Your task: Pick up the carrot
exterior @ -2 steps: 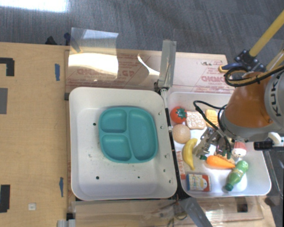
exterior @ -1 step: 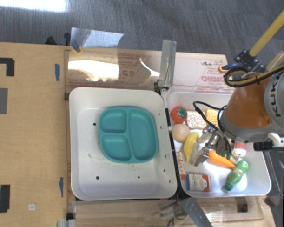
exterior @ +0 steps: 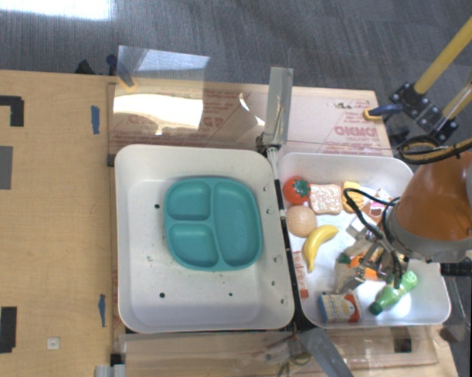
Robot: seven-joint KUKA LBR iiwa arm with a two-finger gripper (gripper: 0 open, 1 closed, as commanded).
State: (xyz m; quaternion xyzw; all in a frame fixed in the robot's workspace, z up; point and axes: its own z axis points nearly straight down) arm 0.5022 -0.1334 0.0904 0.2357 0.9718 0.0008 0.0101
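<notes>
Nearest, carton [exterior: 340, 306]: small, boxy, by the bin's front wall.
Tool [exterior: 362, 267]: metal; finger spacing cannot be told.
Carrot [exterior: 360, 265]: orange patch seen under the tool.
Banana [exterior: 318, 242]: curved, smooth.
Tray [exterior: 213, 222]: teal, three-compartment, left bin.

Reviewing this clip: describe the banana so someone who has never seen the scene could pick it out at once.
Look in the right-hand white bin, the one crowded with toy food. Near its left wall, just below a pale round egg-like item, lies the banana. It is the bin's curved, plain yellow piece, left of the gripper.
</notes>
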